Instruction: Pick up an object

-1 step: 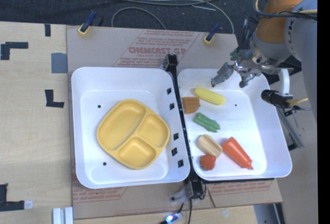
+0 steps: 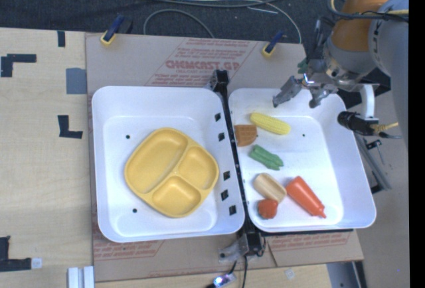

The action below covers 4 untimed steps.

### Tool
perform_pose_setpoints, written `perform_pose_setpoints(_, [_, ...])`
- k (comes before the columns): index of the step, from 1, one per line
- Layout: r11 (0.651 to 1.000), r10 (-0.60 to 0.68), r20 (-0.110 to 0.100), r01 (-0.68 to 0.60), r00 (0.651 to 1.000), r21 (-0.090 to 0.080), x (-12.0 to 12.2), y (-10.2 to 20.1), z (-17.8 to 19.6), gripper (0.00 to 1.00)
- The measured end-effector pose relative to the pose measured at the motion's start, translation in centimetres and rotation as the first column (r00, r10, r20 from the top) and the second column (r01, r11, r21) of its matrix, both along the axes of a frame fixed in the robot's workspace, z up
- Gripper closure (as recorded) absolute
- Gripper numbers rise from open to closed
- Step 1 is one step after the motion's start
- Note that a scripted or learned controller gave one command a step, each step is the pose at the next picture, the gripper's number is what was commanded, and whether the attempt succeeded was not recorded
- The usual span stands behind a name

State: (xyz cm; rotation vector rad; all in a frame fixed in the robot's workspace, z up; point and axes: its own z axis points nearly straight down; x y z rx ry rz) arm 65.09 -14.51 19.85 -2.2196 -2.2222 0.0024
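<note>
**Gripper over right bin, nothing held**

Gripper [image 2: 300, 95] at upper right, jaws spread, above far rim of right bin [image 2: 352, 167]. Below-left: corn [image 2: 269, 123], then pepper [image 2: 266, 157], carrot [image 2: 306, 196]. Yellow tray [image 2: 171, 171] in left bin [image 2: 106, 167].

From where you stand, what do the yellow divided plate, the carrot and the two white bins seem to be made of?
The yellow divided plate looks like moulded plastic: one even colour, soft sheen, rounded compartment walls. The carrot seems to be toy plastic, uniformly orange and smooth, though rubber is possible. The two white bins look like thin formed plastic, glossy with rounded rims.
</note>
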Motion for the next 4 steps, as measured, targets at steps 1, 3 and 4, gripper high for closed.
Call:
perform_pose_setpoints(1, [1.000, -0.001, -0.006, 0.001, 1.000, 0.000, -1.2, -0.1, -5.6, 0.00])
perform_pose_setpoints(3, [1.000, 0.002, -0.014, -0.002, 1.000, 0.001, -1.5, 0.0, -9.9, 1.00])
perform_pose_setpoints(4, [1.000, -0.001, 0.001, 0.001, 1.000, 0.000, -2.2, -0.3, -5.3, 1.00])
